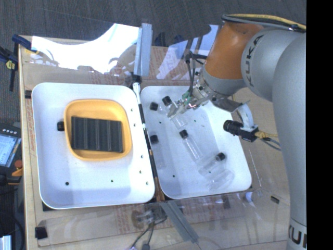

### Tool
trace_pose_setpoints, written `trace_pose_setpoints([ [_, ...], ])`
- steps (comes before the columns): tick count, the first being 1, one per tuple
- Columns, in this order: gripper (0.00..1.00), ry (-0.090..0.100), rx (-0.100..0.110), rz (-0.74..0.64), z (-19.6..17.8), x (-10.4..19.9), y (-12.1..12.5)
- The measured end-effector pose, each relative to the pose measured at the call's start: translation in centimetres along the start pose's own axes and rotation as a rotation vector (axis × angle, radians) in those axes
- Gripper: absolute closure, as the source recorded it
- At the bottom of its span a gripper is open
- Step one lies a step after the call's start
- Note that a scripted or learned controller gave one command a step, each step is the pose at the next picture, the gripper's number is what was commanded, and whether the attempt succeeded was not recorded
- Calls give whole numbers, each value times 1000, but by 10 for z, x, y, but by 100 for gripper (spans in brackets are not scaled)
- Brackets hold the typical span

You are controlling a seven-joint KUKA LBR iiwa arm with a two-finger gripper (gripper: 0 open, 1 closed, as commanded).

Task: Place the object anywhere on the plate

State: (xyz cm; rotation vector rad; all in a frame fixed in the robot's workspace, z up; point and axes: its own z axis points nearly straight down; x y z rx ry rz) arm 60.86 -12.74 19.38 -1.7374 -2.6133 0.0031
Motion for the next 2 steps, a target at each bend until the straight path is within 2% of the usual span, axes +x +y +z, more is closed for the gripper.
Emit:
trace_pose_setpoints([
  [1, 100, -2, -2, -72, -37, 4, 40],
  [2, 0, -2, -2, -72, -37, 4, 40],
])
